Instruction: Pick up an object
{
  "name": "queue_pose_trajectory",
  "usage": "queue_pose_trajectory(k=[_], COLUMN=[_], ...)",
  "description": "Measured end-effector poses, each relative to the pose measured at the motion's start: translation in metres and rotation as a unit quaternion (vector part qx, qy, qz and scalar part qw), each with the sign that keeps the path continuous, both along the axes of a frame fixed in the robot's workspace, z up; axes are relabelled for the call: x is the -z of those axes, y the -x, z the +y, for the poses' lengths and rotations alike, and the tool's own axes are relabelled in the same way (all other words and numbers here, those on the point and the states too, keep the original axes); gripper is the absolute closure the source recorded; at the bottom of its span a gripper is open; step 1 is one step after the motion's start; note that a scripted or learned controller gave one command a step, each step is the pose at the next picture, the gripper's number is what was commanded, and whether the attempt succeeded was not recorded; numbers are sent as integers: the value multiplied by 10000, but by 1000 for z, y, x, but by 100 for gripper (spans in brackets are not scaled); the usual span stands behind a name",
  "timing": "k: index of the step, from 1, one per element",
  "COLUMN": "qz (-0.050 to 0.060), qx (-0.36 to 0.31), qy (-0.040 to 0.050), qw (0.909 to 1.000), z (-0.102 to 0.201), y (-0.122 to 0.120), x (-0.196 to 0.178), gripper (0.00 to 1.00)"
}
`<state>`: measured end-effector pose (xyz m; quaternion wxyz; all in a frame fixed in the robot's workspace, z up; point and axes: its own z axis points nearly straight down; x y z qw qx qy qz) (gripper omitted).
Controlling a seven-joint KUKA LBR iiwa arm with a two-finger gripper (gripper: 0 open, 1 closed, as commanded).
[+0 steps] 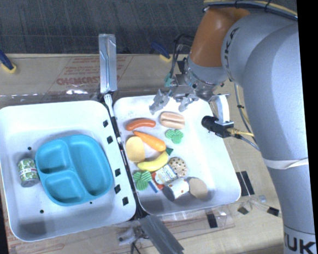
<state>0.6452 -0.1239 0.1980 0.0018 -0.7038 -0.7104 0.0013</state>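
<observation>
You see the pincer [171, 100] over the right bin [219, 163], fingers spread, nothing between them, just above the hot dog [171, 119]. Sausage [140, 123], carrot [149, 140] and banana [153, 162] lie nearby. In the left bin [8, 163]: a blue tray [73, 169], a can [27, 171].

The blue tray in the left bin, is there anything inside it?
The blue divided tray shows three bare compartments with nothing lying in them. A small green-labelled can lies beside its left edge, on the left bin's floor. Whatever lies under the tray is covered.
</observation>
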Motion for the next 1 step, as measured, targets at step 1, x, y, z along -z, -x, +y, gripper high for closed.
queue_pose_trajectory(k=[1], qz=[11], qx=[-100], qy=[6], qw=[9999], z=[-18], y=[34], x=[37], gripper=[0])
